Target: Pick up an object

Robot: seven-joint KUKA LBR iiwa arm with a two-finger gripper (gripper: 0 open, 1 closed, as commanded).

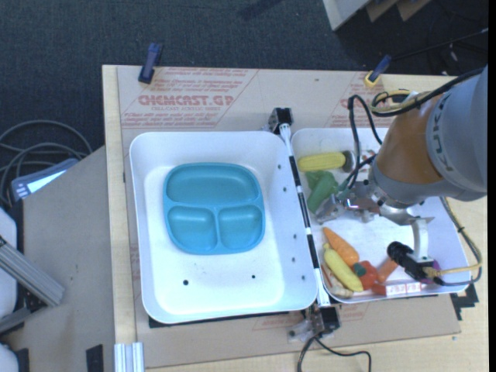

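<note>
Two bins: white, side by side on the table (194, 91).
Left bin (147, 231): holds a blue divided plate (215, 207) with three compartments.
Right bin (449, 239): holds toy food, namely a yellow corn cob (322, 161), a green pepper (321, 189), an orange carrot (341, 246), a yellow banana (341, 270) and a small red piece (370, 275).
Arm (434, 149): grey with an orange band, reaching in from the right over the right bin.
Tool (353, 204): low beside the green pepper; whether it is wide, narrow or gripping cannot be told.
Writing: red print on the table reads "CHEMCAST GP".
Clamps: blue clips (149, 62) at the table's far edge.
</note>
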